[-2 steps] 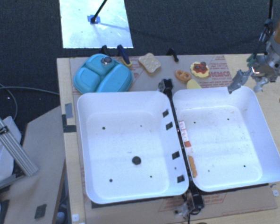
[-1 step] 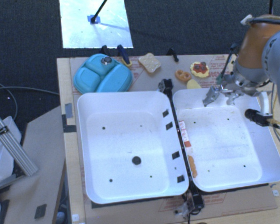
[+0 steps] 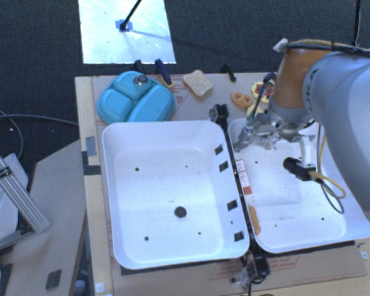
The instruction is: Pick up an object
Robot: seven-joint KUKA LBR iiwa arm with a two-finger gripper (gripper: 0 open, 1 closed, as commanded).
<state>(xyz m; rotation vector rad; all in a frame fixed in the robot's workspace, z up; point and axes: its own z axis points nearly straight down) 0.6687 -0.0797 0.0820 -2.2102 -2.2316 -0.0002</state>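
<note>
Cardboard bench [image 3: 168,283], two white bins [image 3: 134,241], dark carpet [image 3: 29,53].

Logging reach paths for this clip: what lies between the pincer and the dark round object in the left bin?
In the camera view, bare white bin floor and the black divider separate the pincer from the dark round object.

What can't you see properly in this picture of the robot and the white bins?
- Gripper: in the camera view the wrist covers it, so its fingers are unclear.
- Right bin: the grey arm hides its far right corner.
- Dark spot in the left bin: too small to identify.
</note>
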